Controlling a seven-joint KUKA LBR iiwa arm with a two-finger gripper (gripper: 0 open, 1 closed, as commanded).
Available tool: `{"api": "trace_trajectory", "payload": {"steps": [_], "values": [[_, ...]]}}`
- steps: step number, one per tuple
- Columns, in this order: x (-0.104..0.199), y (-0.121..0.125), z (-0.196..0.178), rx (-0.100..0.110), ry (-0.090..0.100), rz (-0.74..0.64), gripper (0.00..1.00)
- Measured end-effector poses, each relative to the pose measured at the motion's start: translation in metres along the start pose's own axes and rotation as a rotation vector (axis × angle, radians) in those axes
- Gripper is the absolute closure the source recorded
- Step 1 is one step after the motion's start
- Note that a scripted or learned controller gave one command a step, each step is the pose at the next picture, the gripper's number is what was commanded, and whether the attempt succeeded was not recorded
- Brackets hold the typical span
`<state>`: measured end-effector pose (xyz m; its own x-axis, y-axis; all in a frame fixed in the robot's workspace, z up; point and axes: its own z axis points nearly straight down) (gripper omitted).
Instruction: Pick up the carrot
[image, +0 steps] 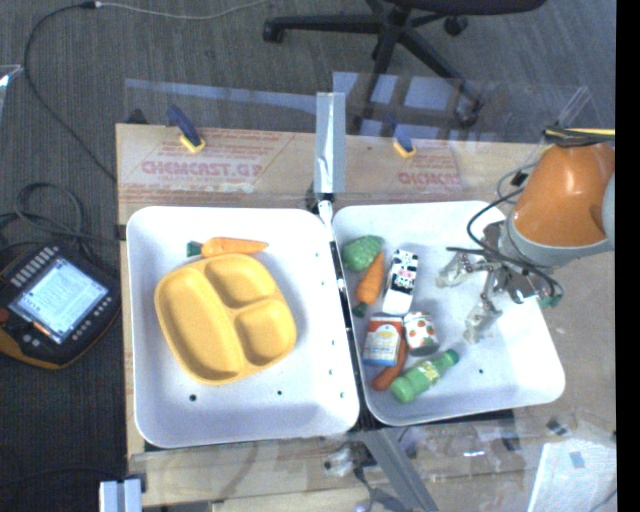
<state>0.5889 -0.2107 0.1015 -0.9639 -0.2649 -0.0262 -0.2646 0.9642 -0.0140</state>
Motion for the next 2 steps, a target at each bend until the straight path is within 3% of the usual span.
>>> {"api": "trace_trajectory", "payload": {"steps": [1,2], "values": [[-0.080,-0.032,0.005,-0.006,0.011,-0.002,0.00],[-0.035,-0.017,0.000,0.004,-0.009,-0.188,0.00]]}}
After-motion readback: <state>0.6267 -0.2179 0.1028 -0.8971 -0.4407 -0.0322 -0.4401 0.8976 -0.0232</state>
